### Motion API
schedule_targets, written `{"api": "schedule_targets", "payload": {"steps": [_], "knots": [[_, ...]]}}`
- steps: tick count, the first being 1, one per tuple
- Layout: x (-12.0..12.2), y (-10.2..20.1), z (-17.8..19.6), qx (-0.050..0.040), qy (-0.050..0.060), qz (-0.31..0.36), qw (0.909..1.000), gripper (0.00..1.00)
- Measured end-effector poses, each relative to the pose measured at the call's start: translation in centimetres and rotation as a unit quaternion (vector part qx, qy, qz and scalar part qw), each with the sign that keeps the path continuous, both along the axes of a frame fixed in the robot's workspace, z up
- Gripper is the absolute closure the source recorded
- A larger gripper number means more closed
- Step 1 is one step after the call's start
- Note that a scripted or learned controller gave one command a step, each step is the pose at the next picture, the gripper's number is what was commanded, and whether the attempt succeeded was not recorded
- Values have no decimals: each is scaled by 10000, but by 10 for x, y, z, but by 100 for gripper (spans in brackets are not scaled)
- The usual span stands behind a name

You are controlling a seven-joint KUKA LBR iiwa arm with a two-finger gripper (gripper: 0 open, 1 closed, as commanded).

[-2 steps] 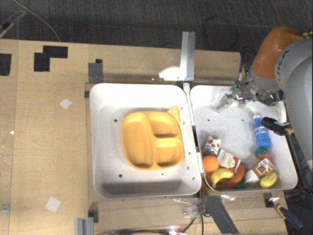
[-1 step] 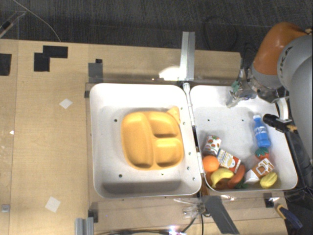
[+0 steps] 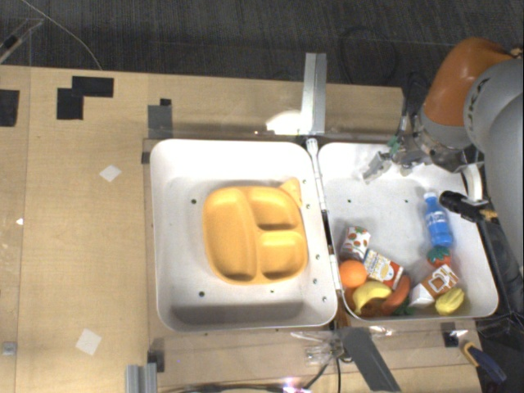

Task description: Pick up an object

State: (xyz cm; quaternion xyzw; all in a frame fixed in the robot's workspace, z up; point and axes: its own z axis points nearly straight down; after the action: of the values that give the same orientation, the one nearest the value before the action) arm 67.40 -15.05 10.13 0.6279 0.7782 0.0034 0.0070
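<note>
My gripper (image 3: 383, 163) hangs over the far end of the right bin (image 3: 385, 207), above bare white floor, with the grey arm and its orange band reaching in from the right. Nothing is visibly held. The bin's objects lie nearer the front. A blue bottle (image 3: 437, 224) lies near the right wall. A small red-and-white carton (image 3: 355, 241), an orange (image 3: 352, 274), a second carton (image 3: 381, 265), a banana (image 3: 370, 293) and a red piece (image 3: 400, 288) crowd the front left corner. Another carton (image 3: 442, 278) and a yellow fruit (image 3: 449, 302) sit at the front right.
The left bin (image 3: 176, 219) holds a yellow divided tray (image 3: 250, 232) lying in its middle. A metal post (image 3: 314, 88) stands behind the wall between the two bins. Wooden bench surface surrounds both bins.
</note>
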Motion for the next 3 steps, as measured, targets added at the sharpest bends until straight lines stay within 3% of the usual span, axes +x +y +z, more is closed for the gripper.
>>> {"api": "schedule_targets", "payload": {"steps": [1, 2, 3], "knots": [[-3, 41, -14, 30, 41, -1246, 9922, 0], [-11, -9, 86, 3, -11, -595, 9982, 0], [-33, -1, -1, 34, 60, -1960, 9806, 0]]}}
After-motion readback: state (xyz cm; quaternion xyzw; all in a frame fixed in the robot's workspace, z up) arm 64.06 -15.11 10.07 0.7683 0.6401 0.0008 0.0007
